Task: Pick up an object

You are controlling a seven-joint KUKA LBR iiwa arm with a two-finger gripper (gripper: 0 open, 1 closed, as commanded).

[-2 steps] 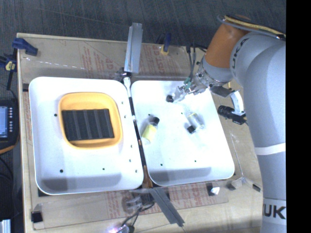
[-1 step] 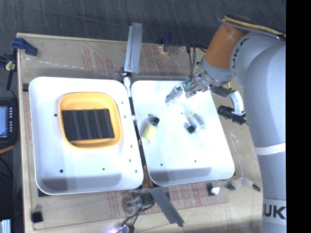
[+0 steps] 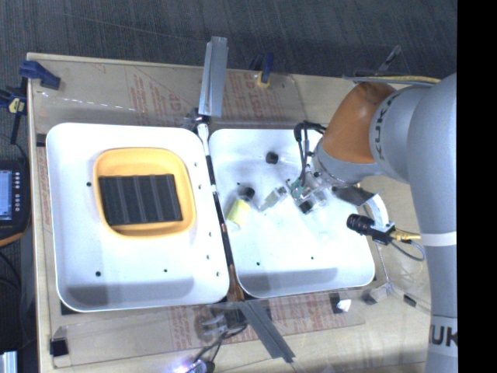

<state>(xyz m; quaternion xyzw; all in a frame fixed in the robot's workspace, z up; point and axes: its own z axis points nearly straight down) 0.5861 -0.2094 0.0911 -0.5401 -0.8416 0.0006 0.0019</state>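
My gripper point(image 3: 304, 196) hangs over the right bin point(image 3: 342, 274); grip state unclear. Yellow object point(image 3: 238, 212) lies at nine o'clock.

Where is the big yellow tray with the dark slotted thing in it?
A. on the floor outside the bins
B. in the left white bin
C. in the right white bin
B: the yellow tray lies flat in the left bin, while the gripper is over the right bin among small objects.
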